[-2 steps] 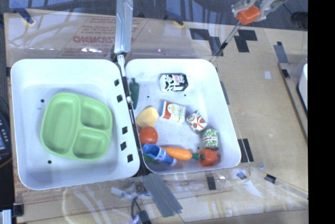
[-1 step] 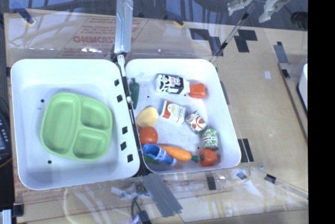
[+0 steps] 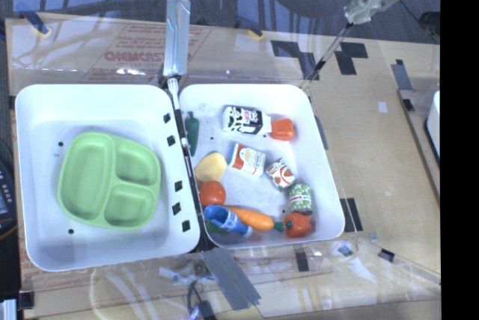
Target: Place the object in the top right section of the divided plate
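Nothing is placed yet: the green divided plate [image 3: 110, 179] in the left bin [image 3: 30, 117] is seen bare, all the toy food items [image 3: 254, 161] are seen right of it in the right bin [image 3: 318, 154], and the gripper [image 3: 365, 3], far up-right of the plate, is judged unloaded, its opening not readable.

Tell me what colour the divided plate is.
Light green. The divided plate shows clearly in the camera view, in the left bin.

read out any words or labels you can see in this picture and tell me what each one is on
"CHEMCAS...": red print on the cardboard sheet behind the left bin, cut off by tape.
Milk carton, juice carton, two cans: printed labels, too small and blurred to read.
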Robot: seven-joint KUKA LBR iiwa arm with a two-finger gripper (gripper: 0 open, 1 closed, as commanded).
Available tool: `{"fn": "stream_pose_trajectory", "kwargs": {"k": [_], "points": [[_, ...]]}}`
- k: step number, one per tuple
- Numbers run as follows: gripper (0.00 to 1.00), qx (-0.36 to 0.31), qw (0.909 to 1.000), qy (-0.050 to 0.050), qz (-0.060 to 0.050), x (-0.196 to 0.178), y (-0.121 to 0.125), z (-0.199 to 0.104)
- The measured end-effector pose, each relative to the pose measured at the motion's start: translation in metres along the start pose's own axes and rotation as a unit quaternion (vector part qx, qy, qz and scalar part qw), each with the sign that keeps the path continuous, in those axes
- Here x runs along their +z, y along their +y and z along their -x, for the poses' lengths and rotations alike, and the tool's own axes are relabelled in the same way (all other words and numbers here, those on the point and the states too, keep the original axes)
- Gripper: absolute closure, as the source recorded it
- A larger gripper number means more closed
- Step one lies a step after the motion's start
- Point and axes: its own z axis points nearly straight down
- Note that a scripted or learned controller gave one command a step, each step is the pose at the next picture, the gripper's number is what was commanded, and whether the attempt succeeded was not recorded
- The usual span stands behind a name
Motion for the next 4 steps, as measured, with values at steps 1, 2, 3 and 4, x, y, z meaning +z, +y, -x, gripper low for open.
{"fn": "stream_pose_trajectory", "kwargs": {"k": [1,2,3,4], "points": [[0.00,-0.001,1.0000,0.000,0.000,0.000,0.000,0.000],[1.00,-0.005,1.0000,-0.001,0.000,-0.010,0.001,-0.003],[1.00,0.042,0.9991,0.003,-0.005,0.173,-0.020,-0.082],[1.00,0.077,0.9970,0.003,0.001,0.090,-0.021,-0.006]]}}
